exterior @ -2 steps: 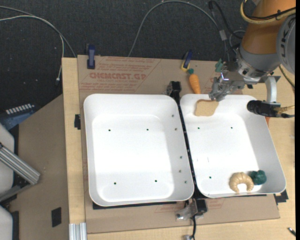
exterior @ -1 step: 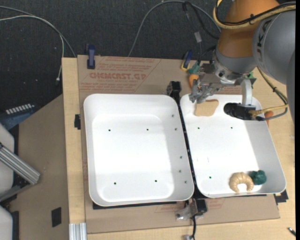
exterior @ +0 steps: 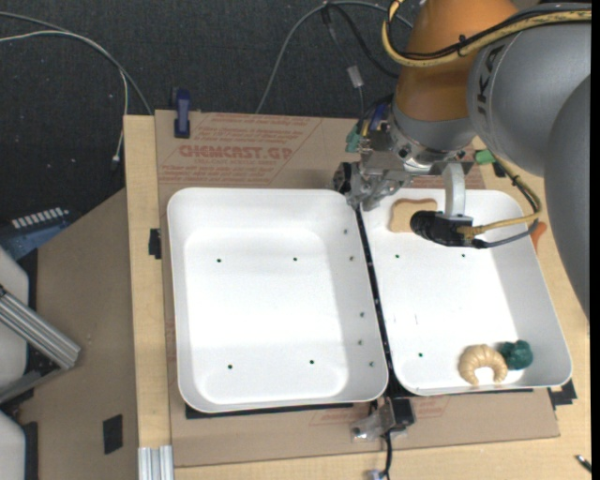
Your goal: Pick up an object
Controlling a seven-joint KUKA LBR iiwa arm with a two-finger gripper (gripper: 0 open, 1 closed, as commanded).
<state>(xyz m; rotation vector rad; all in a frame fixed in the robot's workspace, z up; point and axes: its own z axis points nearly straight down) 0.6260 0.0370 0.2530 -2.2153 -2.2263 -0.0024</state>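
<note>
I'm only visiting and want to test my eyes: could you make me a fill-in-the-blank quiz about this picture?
1. The tan croissant-shaped thing lies in a bin coloured ___.
2. The small object beside it is dark ___.
3. The band above the robot's hand is ___.
Missing words: white, green, orange.

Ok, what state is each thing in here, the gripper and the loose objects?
gripper: at the right bin's far corner, next to the left bin.
flat tan piece: lying at the right bin's far end, partly hidden by the robot.
curved tan piece: lying in the near corner.
green piece: lying right beside it.
</note>
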